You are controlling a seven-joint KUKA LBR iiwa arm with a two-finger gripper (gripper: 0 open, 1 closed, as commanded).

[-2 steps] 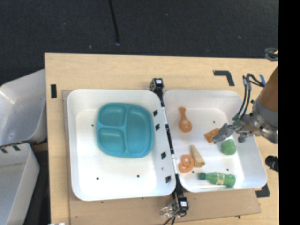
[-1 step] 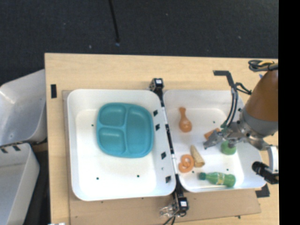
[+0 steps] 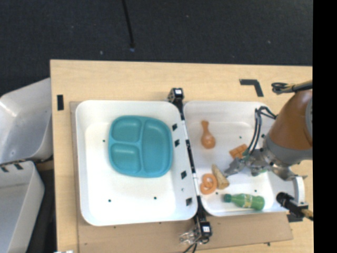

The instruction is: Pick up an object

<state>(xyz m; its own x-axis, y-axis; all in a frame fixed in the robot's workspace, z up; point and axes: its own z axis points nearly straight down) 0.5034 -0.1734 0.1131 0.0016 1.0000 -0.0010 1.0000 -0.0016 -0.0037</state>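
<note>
Right bin [image 3: 221, 108]: the gripper [image 3: 235, 166] hangs low between an orange block [image 3: 238, 152] above and a tan wedge [image 3: 220, 176] below-left, its dark fingers [image 3: 232, 167] parted and grasping nothing. An orange ring [image 3: 208, 184], green bottle [image 3: 243, 200] and orange gourd [image 3: 207, 135] lie nearby.

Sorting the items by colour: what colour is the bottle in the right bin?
Green; the bottle lies on its side near the bin's front edge in the camera view.

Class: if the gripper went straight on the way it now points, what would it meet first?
The gripper points left and slightly down across the right bin. It would probably meet the beige wedge-shaped piece first, though height above the bin is unclear.
</note>
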